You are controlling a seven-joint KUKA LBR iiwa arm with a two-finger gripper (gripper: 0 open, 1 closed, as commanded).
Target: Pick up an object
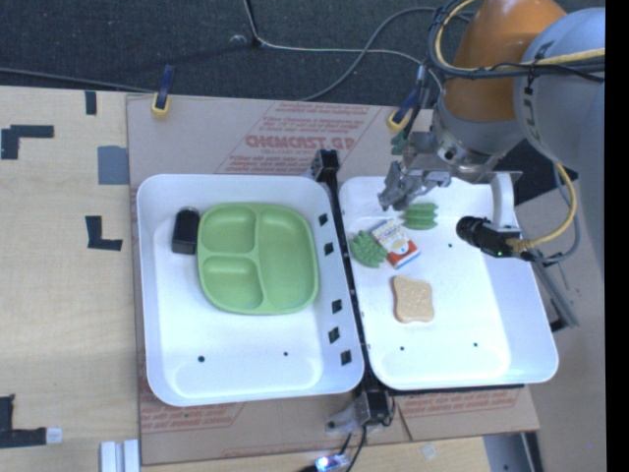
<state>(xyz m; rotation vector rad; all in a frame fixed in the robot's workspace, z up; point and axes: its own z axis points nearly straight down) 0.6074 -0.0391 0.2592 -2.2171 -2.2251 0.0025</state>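
Starting on the left, the left bin [157, 293] has a small black block [185, 231] by its left edge and a green divided plate [258, 258] in the middle. The right bin [491, 332] holds a green leafy toy [370, 249], a small carton [397, 243], a green pod [421, 216] and toast [414, 299]. The gripper [401, 193] hangs at its top edge with nothing in it, so no pick is done yet.

right bin [511, 347] front floor open, toys [388, 244] crowd, perhaps touching, its back-left
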